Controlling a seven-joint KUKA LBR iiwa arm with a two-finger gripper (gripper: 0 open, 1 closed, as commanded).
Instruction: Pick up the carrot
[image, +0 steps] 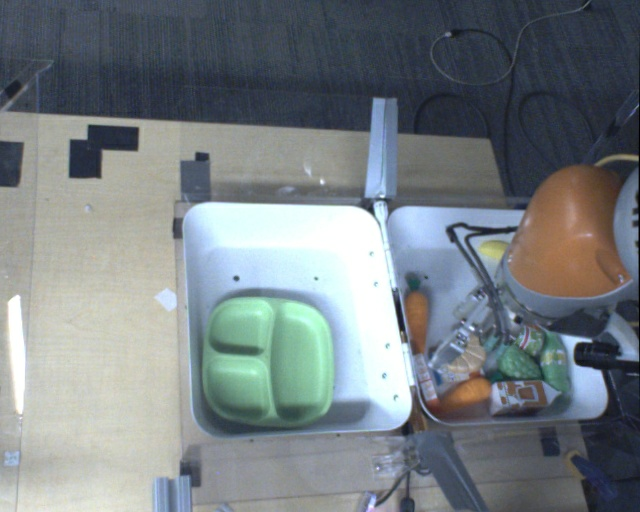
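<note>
- While the arm (575, 235) hangs over the right bin (430, 235), I read its pincer (480, 318) as low among the clutter, metal parts showing around it. I cannot tell its state from here; too tangled against shiny wrapping.
- Carrot (416, 312) lies to the pincer's left, close by, beside the bin's left wall, lengthwise along it, green top pointing away from the near edge. Nothing appears to lie on it.
- Between pincer and carrot: a crinkly clear packet (455, 350). Nearer the camera than the pincer: a round orange fruit-like thing (467, 395), a small brown carton (520, 397), a green bag (530, 355). Behind the pincer, something yellow (493, 249).
- My judgement: approach step, no grasp yet. Nothing visibly held.
- To do it well: lift clear of the clutter first, shift left over the carrot's thick middle, turn the jaws across its width, then descend.
- Risk: the wall sits tight to the carrot's far-left side; one jaw may land on the rim or the divider. Bias slightly toward the pincer's side.
- Don't confuse the orange fruit with the target.
- Left bin holds a green sectioned tray (268, 360), well apart, irrelevant.
</note>
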